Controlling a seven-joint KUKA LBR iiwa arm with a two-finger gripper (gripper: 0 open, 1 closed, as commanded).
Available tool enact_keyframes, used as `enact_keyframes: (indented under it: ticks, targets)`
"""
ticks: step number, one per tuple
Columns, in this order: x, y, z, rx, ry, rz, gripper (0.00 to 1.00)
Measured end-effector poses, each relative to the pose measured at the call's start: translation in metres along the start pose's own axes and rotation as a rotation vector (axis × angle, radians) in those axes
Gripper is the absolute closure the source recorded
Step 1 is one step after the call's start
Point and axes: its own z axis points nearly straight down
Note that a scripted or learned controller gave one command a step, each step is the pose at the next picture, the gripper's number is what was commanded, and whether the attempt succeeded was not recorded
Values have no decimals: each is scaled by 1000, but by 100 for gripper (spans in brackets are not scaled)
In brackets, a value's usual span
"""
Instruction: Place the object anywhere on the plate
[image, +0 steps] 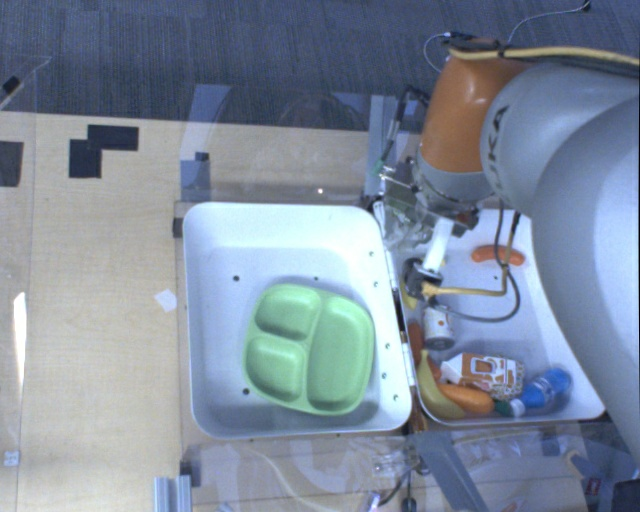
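A light green plate with three compartments lies in the left white bin, with nothing on it. My gripper is low over the far left corner of the right bin, right beside the wall between the two bins. The wrist with its orange band hides most of the gripper. A white cylindrical part shows just below the wrist. I see nothing held.
The right bin holds several objects: an orange sausage-like piece, a small can, a yellow banana, a printed carton, an orange carrot and a blue bottle. The grey arm covers the bin's right side.
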Motion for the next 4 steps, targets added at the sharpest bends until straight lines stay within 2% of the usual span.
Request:
enact_keyframes:
  ticks: [1,2,3,4]
  targets:
    - [-63,-25,-63,-3,-1,311,100]
    - [-44,-100,-17,1,-2,242,100]
    - [7,-144,2,0,0,105,100]
    - [-63,-115,28,-2,-1,-83,100]
